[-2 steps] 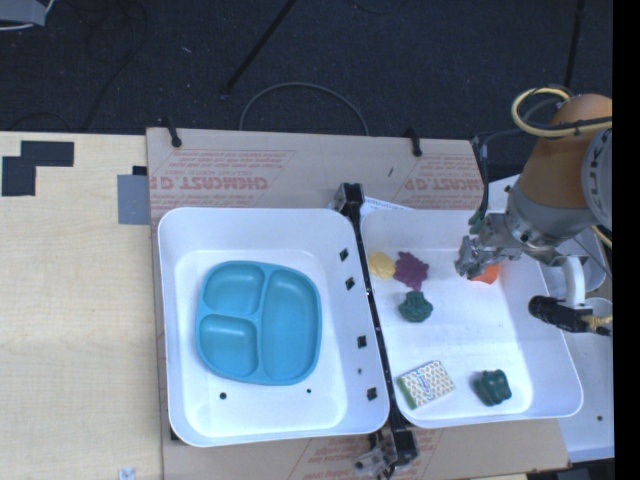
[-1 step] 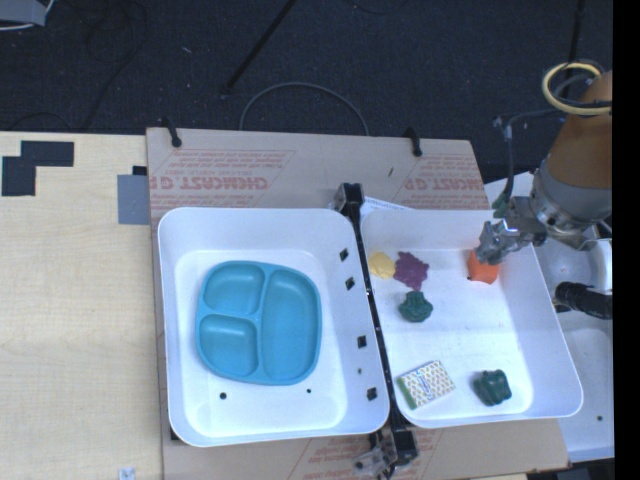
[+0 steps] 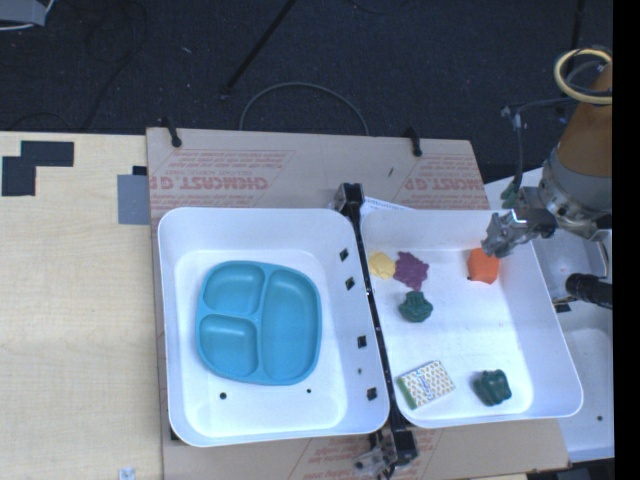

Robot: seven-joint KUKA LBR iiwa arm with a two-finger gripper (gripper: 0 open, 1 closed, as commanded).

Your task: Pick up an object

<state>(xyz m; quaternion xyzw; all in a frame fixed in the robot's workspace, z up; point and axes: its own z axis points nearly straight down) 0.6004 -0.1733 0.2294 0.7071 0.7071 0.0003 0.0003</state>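
The right bin [image 3: 560,368] contains six small objects, all resting on its floor. An orange block [image 3: 483,266] lies at the far right, close to the bin wall. A yellow piece [image 3: 381,264] sits at the far left, touching or just beside a purple, irregular piece [image 3: 410,268]. A dark green lump [image 3: 416,308] lies just nearer than the purple piece. A flat patterned card [image 3: 425,384] (white with fine dots, turned at a slant) lies near the left of the bin's near edge. A dark teal lump [image 3: 491,387] lies to its right.
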